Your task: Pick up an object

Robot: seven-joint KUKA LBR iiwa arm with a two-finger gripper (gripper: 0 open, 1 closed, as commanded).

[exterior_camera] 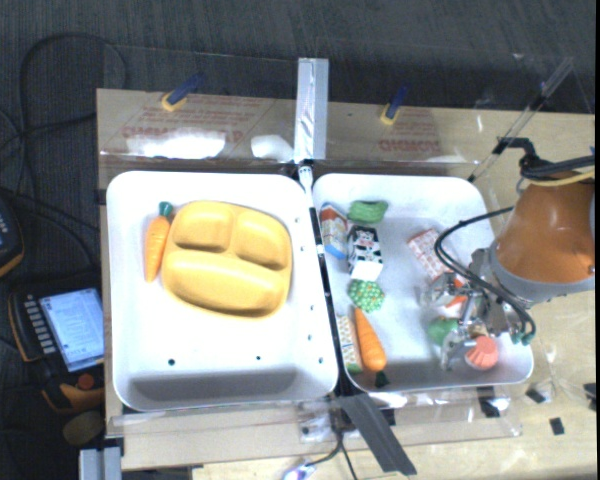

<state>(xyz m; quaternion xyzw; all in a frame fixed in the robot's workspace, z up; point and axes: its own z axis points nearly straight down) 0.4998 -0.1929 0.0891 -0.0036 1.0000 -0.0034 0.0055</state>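
Two white bins sat mid-frame. One, left (120, 368), held a yellow tray (225, 258) and a carrot (156, 246). Its neighbour (450, 190) held a second carrot (368, 340), a cow-patterned toy (365, 248) and small clutter; the gripper (470, 328) hung low at lower right, grip impossible to tell. No writing was legible.

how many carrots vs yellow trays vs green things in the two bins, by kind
carrots: 2, one in the left bin, one in the right bin
yellow trays: 1
green items clearly seen: 2, upper and lower
total: 5; the clutter by the gripper is too tangled to count
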